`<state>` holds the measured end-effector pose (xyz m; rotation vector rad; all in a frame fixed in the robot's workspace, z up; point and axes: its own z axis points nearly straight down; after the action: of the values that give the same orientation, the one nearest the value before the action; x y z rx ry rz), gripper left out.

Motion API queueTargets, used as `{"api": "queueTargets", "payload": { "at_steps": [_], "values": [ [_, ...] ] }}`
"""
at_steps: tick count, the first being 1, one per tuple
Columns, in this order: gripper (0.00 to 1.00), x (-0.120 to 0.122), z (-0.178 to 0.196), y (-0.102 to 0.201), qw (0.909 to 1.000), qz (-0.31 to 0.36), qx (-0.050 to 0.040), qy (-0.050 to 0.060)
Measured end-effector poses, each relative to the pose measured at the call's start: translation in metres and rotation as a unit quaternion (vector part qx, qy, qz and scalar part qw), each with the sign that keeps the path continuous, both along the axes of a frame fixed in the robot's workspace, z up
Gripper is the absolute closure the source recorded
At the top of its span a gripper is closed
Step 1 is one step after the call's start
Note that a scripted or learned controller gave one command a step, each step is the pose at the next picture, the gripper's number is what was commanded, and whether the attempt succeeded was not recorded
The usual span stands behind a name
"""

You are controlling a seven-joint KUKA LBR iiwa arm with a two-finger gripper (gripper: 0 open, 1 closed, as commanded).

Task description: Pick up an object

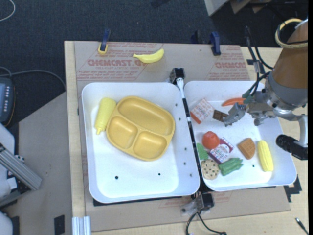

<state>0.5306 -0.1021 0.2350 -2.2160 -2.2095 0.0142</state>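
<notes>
End effector (234, 115) hangs near the right bin's (288, 176) far edge, just above a small brown block (219, 115), probably lining up a grab; can't tell if it's clenched or released.

Single fixed overhead view, tilted, taking in both white bins (93, 146) from moderate height; arm (293, 67) enters right of them.

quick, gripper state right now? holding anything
gripper: over the right bin, near the carrot; open or closed cannot be told, nothing seen held.
</notes>
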Motion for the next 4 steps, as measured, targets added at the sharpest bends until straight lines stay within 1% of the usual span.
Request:
{"api": "queueTargets", "payload": {
  "at_steps": [1, 2, 3, 4],
  "values": [
    [0.00, 0.002, 0.007, 0.000, 1.0000, 0.001, -0.0008, -0.007],
    [0.00, -0.005, -0.055, 0.005, 1.0000, 0.001, 0.0002, -0.003],
    [0.00, -0.014, -0.116, 0.007, 1.0000, 0.001, 0.0002, -0.003],
    [0.00, -0.011, -0.149, 0.005, 0.9999, 0.001, -0.0037, -0.012]
  ]
}}
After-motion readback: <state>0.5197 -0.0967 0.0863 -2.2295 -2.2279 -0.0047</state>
